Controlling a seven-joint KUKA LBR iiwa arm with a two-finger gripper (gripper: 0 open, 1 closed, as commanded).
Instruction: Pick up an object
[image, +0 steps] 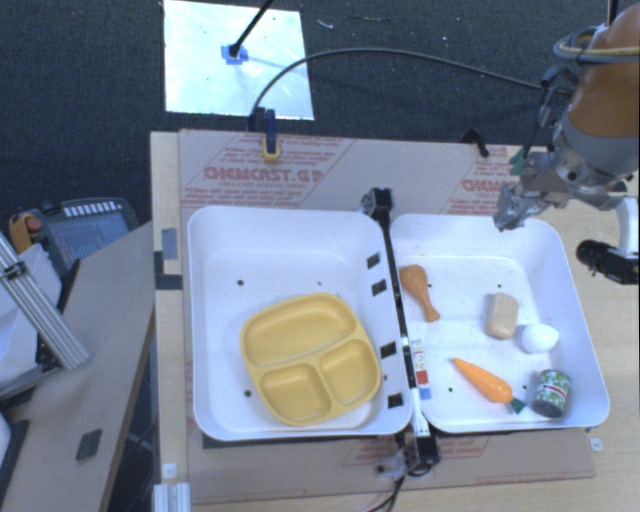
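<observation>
The right bin (560, 262) holds five loose things. A tan drumstick (419, 290) lies near its left wall, a beige block (502, 315) sits toward the right wall with a white egg (539, 337) touching it, and an orange carrot (485, 382) and a small tin can (551, 392) lie close together along the near edge. The hand (510, 215) hangs over this bin's far edge, apart from all five; its grip cannot be told. The left bin (215, 250) carries a yellow divided tray (311, 357).
</observation>
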